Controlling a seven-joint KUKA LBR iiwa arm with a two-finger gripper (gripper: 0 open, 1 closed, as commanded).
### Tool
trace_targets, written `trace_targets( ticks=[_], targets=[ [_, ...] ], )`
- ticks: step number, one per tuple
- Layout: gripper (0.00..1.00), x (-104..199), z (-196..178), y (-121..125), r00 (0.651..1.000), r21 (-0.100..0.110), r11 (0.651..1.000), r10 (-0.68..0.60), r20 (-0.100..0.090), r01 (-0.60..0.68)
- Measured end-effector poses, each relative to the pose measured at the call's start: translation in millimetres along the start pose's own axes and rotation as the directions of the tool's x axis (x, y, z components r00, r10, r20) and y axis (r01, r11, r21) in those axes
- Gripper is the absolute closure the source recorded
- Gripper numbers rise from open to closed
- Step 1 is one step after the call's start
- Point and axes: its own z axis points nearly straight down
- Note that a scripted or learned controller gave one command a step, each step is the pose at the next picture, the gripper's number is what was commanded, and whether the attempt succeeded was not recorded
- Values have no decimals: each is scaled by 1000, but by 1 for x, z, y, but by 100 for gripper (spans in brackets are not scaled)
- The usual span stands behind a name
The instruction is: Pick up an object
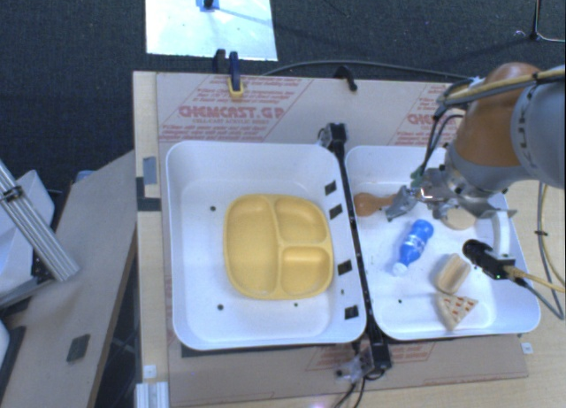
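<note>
My gripper (424, 211) hangs over the back of the right bin (522, 309), open, with nothing between its fingers. A blue bottle (414, 243) with a white cap lies just below it, tilted toward the bin's front left. A brown spoon-like piece (370, 204) lies to the gripper's left, close to one fingertip (400, 205). Toward the front of the bin sit a tan bread-like block (451, 273) and a pizza-slice wedge (457, 310).
The left bin (190, 167) holds a yellow divided plate (278, 245). A black-clipped divider (345, 238) runs between the bins. The arm, with its orange band (495, 123), enters from the right above the right bin's back corner.
</note>
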Motion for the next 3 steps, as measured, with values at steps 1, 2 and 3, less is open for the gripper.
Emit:
trace_targets(
  ticks=[1,2,3],
  targets=[
    [0,0,51,1,1000,-3,1000,0,2,0],
    [100,0,39,1,1000,-6,1000,0,2,0],
    [100,-11,-17,2,1000,-9,1000,1,2,-1]
  ],
)
